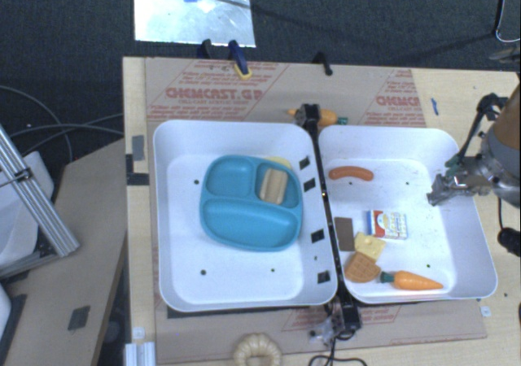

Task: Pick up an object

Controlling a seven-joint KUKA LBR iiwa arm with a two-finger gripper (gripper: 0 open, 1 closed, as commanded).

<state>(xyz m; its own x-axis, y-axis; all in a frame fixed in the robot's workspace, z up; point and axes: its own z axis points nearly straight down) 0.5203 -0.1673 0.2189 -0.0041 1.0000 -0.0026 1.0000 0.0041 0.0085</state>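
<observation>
The right bin (423, 145) holds a toy sausage (351, 172), a small red, white and blue carton (386, 224), a brown block (344, 233), a yellow cheese wedge (369, 246), a brown cookie (361, 268) and a toy carrot (413, 281). My gripper (447, 188) hangs at the right bin's right side, well right of the sausage and above-right of the carton. Nothing shows between its fingers. The left bin (183, 275) holds a blue divided plate (244, 222) with a tan bread piece (273, 185) in its upper right compartment.
A black divider strip (320, 193) runs between the bins. The bins rest on a cardboard sheet (220, 92). A yellow clamp (239, 63) and a small orange-yellow object (326, 118) lie behind them. A beige ring (256, 350) sits at the front edge.
</observation>
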